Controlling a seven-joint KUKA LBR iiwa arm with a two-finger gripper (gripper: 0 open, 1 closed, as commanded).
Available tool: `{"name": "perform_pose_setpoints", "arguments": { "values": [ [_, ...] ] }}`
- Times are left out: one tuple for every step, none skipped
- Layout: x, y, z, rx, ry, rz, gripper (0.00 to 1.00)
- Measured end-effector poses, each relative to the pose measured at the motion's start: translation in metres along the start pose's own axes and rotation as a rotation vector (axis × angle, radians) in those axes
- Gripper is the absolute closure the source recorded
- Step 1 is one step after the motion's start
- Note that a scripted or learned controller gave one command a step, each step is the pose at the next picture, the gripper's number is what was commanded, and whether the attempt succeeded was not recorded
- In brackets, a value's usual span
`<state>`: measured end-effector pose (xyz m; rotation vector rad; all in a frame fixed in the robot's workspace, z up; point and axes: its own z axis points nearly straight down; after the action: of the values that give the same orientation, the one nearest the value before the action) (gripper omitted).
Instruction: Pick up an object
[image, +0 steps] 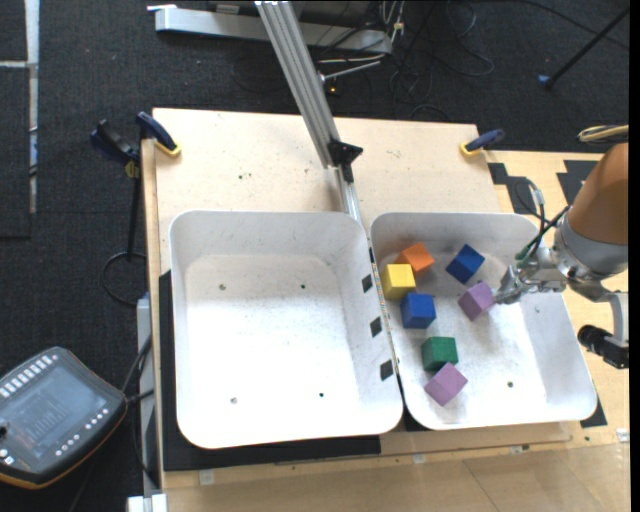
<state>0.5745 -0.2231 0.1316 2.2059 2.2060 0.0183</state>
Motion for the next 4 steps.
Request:
{"name": "perform_pose_setpoints", "arguments": {
  "values": [
    [-0.001, 0.008, -0.063, 0.016, 0.004, -0.003, 1.0],
    [-0.002, 0.011, -0.107, 0.017, 0.004, -0.003, 1.0],
    [-0.002, 0.013, -0.148, 0.017, 0.004, -0.003, 1.0],
    [0.058, 0.028, -0.134, 0.023, 0.009, -0.009, 1.0]
  ]
}}
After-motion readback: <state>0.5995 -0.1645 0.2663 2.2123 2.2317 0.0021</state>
